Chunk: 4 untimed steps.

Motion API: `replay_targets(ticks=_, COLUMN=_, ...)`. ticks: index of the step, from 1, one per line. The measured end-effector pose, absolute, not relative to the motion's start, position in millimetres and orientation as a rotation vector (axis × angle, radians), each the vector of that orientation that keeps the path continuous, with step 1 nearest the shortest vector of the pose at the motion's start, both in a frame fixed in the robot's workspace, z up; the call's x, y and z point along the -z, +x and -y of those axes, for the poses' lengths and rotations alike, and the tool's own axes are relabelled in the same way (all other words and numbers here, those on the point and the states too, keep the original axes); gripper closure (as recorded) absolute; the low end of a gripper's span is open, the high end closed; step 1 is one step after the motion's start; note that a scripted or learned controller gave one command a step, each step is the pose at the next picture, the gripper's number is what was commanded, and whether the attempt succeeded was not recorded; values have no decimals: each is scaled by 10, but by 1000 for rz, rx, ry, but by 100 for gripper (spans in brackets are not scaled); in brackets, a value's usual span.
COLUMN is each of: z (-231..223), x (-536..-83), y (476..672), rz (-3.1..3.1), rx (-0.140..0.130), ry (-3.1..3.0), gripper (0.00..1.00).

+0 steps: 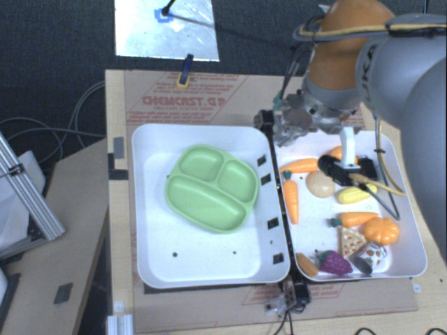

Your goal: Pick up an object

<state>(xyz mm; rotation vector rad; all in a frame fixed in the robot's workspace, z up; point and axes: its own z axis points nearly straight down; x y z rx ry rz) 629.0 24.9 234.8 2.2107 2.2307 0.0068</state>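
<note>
One carrot [302, 165] lies just below your end effector [288, 131] in view, long axis left-right; end effector opening: cannot tell.

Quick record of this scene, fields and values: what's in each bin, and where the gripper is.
left bin: one green divided plate
right bin: toy foods, including a carrot, purple grapes and a pizza slice
gripper: over the right bin's far left corner
task state: no object seen lifted
</note>
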Motion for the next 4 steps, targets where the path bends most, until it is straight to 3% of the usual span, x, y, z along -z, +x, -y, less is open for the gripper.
replay_targets(ticks=2, z=-188, x=-2203, y=6376, rz=-2221, rx=-4, ry=2218, gripper=100)
replay_targets(ticks=4, z=-322, x=-2183, y=6305, rz=-2227, rx=-1, ry=2214, gripper=100)
